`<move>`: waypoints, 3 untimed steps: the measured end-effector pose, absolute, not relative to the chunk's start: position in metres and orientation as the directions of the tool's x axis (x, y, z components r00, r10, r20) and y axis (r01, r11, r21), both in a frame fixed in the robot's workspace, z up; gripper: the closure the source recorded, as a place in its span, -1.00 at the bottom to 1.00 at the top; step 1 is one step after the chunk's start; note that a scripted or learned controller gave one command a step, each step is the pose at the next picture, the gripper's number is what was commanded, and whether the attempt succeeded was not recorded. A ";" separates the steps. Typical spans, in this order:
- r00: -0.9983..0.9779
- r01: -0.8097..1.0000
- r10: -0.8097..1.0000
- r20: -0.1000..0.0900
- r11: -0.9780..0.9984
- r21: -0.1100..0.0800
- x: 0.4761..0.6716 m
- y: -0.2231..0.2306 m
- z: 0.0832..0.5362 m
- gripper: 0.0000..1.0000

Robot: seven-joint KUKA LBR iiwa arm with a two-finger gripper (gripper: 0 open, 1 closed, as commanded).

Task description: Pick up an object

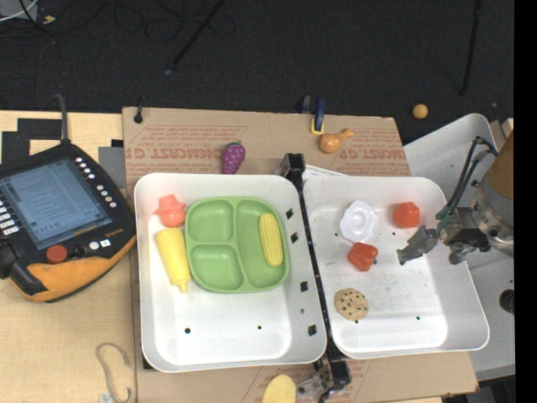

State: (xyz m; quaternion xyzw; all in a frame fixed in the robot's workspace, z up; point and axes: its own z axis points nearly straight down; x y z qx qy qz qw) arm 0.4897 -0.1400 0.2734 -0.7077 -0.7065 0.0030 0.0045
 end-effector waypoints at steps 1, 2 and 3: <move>0.000 1.000 1.000 0.000 0.000 -0.001 0.491 -0.140 0.278 -1.00; 0.000 1.000 1.000 0.002 0.000 -0.008 0.489 -0.145 0.232 -1.00; -0.002 1.000 1.000 0.002 0.002 -0.007 0.495 -0.141 0.186 -1.00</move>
